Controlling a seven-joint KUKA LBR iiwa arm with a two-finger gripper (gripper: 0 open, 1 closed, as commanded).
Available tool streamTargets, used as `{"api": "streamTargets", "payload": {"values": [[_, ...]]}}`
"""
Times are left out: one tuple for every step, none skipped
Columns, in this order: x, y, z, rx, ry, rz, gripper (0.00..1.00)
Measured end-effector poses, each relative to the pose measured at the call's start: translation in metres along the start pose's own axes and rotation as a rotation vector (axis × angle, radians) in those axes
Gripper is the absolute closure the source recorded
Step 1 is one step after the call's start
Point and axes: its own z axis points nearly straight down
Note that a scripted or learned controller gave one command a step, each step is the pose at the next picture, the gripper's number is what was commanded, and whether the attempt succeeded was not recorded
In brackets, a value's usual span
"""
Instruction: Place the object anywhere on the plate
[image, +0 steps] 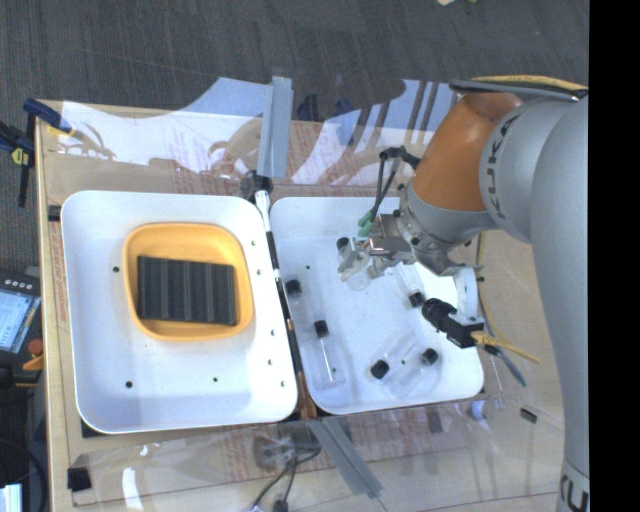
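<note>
The grey arm (540, 180) w/ orange band enters from the right, over the right bin (300, 225); the left bin (85, 300) holds the yellow plate (185, 245) w/ a dark ribbed insert. Gripper (372, 250) hovers over the right bin's upper part — grip state can't be told. Clear vials w/ black caps (325, 350) lie scattered in the right bin — none on the plate.

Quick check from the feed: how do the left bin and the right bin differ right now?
The left bin holds a yellow plate with a dark ribbed insert; the right bin holds several small clear vials with black caps, scattered. The gripper is over the right bin, while nothing reaches over the left bin. Both are shallow, white, with rounded corners, and sit side by side.
</note>
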Motion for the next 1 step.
{"api": "streamTargets", "payload": {"values": [[0.0349, 0.0118, -0.0035, -0.001, 0.001, -0.202, 1.0]]}}
